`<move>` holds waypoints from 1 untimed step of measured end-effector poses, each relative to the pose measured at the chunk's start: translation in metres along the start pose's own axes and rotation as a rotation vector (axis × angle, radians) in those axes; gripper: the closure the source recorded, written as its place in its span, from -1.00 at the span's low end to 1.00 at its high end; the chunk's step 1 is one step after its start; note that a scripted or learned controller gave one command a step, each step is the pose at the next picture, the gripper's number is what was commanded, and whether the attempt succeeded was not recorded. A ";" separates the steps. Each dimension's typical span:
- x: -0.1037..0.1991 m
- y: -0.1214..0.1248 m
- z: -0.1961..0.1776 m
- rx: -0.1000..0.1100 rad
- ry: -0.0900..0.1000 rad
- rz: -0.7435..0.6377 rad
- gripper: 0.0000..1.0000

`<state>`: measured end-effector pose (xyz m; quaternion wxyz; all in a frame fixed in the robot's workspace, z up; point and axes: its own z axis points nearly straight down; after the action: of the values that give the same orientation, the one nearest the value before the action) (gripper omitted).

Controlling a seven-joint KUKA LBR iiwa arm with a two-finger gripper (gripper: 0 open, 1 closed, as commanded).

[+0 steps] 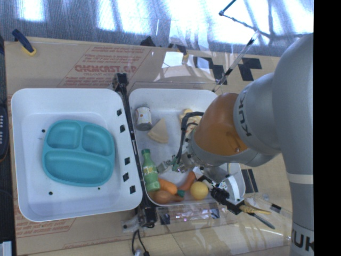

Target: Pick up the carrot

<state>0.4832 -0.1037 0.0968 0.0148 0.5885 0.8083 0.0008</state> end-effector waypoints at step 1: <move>0.001 -0.005 0.004 0.021 0.018 0.327 -1.00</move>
<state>0.4780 -0.1046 0.0924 0.0009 0.7124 0.7018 -0.0001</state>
